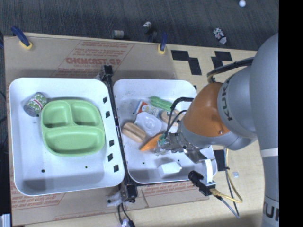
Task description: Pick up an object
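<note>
The two-finger gripper [166,143] hangs beside the orange plastic carrot [150,143]; its grip state I cannot tell; crowding neighbours could spoil the grasp.

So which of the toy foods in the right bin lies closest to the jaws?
The orange carrot: its tip runs right up to the gripper. The hot dog lies farther left, and the green piece sits up near the bin's far wall.
</note>
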Controlling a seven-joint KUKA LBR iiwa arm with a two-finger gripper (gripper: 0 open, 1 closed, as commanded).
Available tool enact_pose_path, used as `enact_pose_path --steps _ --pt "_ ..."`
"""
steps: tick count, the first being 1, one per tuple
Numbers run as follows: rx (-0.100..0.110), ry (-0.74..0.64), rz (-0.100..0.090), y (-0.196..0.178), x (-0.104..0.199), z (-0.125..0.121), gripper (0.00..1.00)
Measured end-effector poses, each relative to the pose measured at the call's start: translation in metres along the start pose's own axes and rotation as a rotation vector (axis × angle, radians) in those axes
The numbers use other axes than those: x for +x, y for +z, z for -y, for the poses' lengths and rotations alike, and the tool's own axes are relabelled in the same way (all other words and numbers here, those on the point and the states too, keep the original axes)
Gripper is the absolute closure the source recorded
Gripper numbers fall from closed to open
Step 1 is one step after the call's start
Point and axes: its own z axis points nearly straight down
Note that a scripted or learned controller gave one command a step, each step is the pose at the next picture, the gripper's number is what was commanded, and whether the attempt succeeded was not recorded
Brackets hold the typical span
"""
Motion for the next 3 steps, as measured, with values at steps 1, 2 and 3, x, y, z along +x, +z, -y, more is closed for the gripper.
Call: enact_pose_path --steps 1,2,3 --pt "-0.006 0.005 0.001 -0.119 0.031 -0.001 1.00" --pt "-0.005 0.006 0.001 -0.118 0.031 -0.001 0.00" --pt "-0.001 0.004 0.001 0.010 0.008 -0.081 0.00"
